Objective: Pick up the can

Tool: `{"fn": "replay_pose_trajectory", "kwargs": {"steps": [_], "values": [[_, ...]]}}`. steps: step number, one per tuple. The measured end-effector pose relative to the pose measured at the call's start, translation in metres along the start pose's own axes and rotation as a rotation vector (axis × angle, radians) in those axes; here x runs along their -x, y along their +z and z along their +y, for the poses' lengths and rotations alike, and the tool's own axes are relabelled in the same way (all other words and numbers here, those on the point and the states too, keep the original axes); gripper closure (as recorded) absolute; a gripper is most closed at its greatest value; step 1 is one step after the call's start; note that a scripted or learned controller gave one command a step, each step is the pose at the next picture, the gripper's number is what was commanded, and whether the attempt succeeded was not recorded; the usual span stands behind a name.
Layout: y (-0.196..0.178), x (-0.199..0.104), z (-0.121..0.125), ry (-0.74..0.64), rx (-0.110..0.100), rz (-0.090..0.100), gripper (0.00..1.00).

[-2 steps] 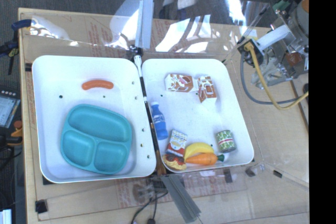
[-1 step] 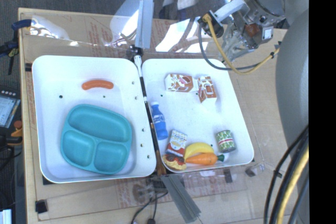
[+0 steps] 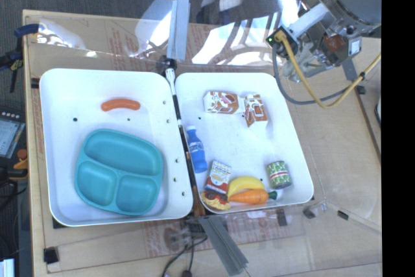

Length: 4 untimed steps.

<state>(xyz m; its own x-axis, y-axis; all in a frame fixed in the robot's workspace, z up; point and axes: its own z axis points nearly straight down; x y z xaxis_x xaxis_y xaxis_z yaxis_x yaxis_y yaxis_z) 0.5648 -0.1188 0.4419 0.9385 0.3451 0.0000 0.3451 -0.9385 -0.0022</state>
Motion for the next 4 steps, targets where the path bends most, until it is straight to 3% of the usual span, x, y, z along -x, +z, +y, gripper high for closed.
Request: {"fn": "replay_pose_trajectory", "kwargs": {"steps": [1,2,3,4], "values": [[0.284,-0.052,-0.005,-0.386,-0.004,-0.008,1.00],[0.251,-0.034,-0.038,-0.585,-0.003,-0.004,1.00],[0.229,-0.094,0.010,-0.017,-0.001,-0.003,1.00],[0.128,-0.050,0.000,0.147,0.001,0.000,1.00]]}}
